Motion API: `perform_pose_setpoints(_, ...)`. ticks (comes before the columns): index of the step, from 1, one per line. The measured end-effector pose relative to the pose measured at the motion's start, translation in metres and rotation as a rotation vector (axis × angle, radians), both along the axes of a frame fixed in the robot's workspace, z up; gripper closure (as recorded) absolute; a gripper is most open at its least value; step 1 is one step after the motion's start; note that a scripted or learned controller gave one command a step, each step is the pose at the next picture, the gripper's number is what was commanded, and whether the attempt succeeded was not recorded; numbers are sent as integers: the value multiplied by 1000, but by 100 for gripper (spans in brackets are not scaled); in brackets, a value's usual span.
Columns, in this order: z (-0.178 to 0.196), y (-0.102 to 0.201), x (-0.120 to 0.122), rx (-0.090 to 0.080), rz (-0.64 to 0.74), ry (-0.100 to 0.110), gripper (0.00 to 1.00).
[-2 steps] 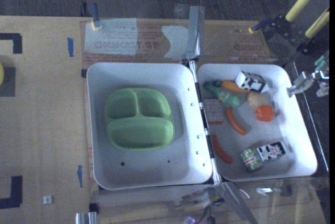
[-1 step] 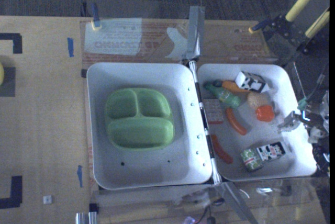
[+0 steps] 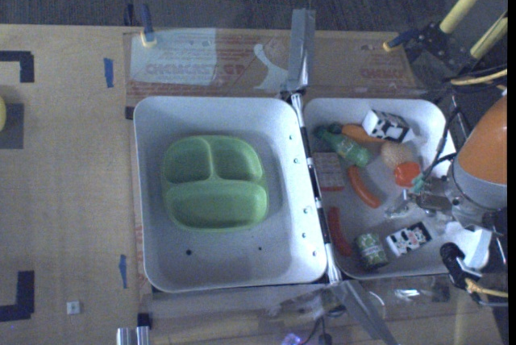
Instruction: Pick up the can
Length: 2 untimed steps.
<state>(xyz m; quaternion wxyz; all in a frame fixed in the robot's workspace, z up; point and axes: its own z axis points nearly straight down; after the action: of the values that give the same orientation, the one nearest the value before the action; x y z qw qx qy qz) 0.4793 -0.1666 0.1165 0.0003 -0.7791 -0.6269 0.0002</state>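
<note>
The can (image 3: pixel 371 249) is small, green with a dark label, and lies near the front of the right bin (image 3: pixel 435 116). The grey arm with its orange band (image 3: pixel 488 143) reaches in from the right. Its gripper (image 3: pixel 409 204) hangs over the bin's right-middle, just above a black-and-white carton (image 3: pixel 407 239). It is up and to the right of the can, apart from it. Nothing can be seen held in it.
The right bin also holds a green bottle (image 3: pixel 347 147), a carrot (image 3: pixel 359 134), a second black-and-white carton (image 3: pixel 385 126), a red sausage (image 3: pixel 364 187), a red-orange piece (image 3: pixel 407 172) and a thin red strip (image 3: pixel 339 231). The left bin (image 3: pixel 153 255) holds a green divided plate (image 3: pixel 214 182).
</note>
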Motion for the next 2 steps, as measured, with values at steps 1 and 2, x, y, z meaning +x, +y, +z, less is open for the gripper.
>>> perform_pose_setpoints(1, 1, 62, 0, 1, 153, 0, 0)
perform_pose_setpoints(2, -30, 51, 6, 1, 158, -3, 0)
